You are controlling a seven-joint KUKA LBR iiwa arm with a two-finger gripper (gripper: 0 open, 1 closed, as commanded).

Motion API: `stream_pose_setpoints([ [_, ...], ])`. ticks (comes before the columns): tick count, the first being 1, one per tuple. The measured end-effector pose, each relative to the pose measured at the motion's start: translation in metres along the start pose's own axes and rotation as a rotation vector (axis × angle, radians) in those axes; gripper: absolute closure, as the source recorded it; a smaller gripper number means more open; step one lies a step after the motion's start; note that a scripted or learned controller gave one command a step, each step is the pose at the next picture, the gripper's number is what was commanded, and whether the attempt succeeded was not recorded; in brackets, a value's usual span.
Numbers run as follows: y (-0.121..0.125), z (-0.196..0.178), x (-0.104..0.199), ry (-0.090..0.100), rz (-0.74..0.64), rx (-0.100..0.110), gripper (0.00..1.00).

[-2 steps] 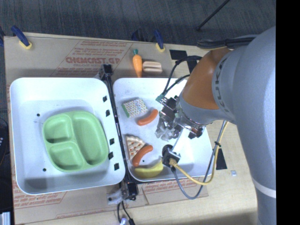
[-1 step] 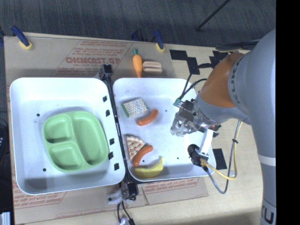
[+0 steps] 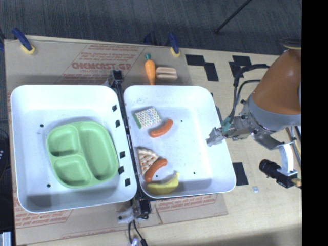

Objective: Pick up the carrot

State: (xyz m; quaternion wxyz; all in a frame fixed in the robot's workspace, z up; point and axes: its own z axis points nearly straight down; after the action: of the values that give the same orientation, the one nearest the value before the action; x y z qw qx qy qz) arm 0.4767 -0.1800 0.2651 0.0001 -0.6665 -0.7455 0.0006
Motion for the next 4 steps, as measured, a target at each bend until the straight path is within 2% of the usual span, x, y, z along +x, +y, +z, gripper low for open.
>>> stream_pose_setpoints([
  [1, 0.005, 0.036, 0.045, 0.002, 0.158, 0.003, 1.00],
  [2, -0.001, -0.009, -0.009, 0.001, 0.219, 0.001, 1.00],
  [3, 0.008, 0.004, 0.074, 0.002, 0.388, 0.004, 1.00],
  [4, -0.002, 0.033, -0.010, 0.002, 0.034, 0.003, 1.00],
])
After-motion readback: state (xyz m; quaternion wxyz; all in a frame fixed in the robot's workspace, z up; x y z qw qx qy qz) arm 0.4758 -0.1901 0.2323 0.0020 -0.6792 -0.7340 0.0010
